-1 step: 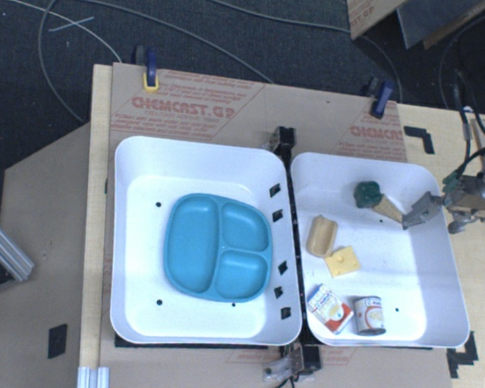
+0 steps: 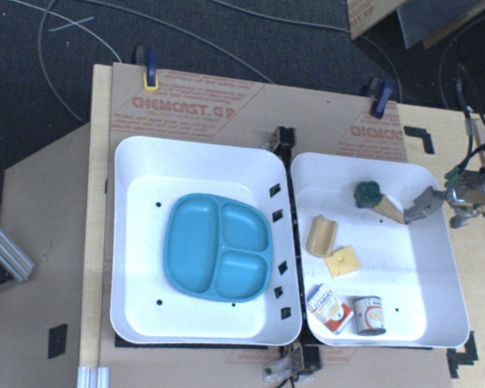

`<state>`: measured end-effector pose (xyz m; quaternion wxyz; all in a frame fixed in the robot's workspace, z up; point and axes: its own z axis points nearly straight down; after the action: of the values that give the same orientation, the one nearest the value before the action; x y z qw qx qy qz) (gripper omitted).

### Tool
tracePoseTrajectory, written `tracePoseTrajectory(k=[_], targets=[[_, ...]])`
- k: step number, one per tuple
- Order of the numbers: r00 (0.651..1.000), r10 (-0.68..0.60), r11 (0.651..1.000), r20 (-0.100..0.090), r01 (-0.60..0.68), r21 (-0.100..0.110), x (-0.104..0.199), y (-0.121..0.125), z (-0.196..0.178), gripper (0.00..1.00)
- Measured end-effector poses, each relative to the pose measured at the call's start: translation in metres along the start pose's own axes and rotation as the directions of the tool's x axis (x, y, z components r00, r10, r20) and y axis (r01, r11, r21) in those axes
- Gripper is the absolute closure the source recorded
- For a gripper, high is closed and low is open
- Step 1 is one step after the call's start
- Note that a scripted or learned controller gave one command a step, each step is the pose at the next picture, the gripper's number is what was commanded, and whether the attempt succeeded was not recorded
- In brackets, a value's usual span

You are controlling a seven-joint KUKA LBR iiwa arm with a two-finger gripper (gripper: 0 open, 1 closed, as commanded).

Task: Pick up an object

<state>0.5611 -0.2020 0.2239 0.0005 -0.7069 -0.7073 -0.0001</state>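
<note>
Just end effector (image 2: pixel 435 209), right bin (image 2: pixel 439 276) edge

— What lies in the left bin (image 2: pixel 129 221)?
— A divided plate (image 2: pixel 218 247), at its centre.
— And the right bin (image 2: pixel 448 277)?
— Maybe five small things; a can (image 2: pixel 370 315) lies lowest, right of a carton (image 2: pixel 328 308).

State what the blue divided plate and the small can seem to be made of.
Blue divided plate: probably moulded plastic, judging by its uniform colour, soft sheen and rounded compartment ridges. Small can: likely metal, with a pale shiny rim and a printed red-and-white label, though it could be a plastic toy.
</note>
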Motion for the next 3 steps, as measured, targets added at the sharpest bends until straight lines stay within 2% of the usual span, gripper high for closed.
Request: tracePoseTrajectory(k=[2,3], targets=[[1.000,0.001,1.000,-0.003,-0.001,0.007,-0.010,-0.010,0.112,0.00],[1.000,0.000,1.000,-0.003,0.000,0.004,-0.009,-0.010,0.141,0.00]])
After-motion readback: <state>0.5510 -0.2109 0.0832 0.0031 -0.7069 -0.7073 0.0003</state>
